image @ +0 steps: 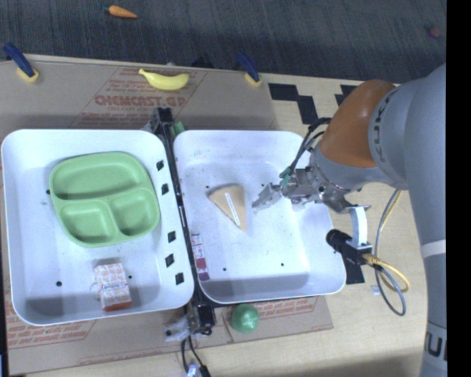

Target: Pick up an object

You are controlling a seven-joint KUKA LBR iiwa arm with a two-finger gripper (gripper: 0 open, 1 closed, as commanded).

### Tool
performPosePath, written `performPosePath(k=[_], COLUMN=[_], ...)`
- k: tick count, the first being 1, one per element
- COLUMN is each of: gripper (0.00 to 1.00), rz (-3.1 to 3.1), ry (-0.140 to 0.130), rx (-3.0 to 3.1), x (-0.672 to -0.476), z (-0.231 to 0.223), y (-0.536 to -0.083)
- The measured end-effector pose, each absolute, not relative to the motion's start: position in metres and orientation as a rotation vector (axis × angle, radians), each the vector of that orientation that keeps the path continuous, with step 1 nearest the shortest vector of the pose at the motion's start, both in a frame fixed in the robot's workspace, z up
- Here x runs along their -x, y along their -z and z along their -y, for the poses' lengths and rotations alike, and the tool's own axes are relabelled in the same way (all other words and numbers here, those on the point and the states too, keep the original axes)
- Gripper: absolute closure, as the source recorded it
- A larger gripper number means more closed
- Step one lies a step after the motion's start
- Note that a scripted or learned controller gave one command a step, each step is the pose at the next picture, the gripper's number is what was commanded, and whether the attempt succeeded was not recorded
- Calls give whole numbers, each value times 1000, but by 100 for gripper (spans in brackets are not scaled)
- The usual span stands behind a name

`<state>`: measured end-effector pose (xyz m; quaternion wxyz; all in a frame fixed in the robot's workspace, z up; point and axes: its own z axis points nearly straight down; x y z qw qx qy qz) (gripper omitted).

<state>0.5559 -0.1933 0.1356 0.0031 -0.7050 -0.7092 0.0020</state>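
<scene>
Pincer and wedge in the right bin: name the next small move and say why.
Probably a short slide toward the left bin, then down. The pincer sits just beside the tan wedge, apart from it, with nothing seen between its fingers. The wedge lies flat on the right bin floor with bare floor around it, so centring above it first seems the safest step.

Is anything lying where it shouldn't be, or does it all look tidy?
A few things sit outside the two white bins: a yellow banana on the cardboard behind them, a green ball on the cardboard in front of the right bin, and a small orange thing on the dark floor beyond the bench.
</scene>
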Motion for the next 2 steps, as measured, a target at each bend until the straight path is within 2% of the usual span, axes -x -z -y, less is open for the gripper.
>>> performPosePath(k=[1,2], gripper=[0,100], rz=[2226,2231], ry=[-1,0], rx=[2212,2208], x=[-629,-630], z=[209,209], y=[-91,-103])
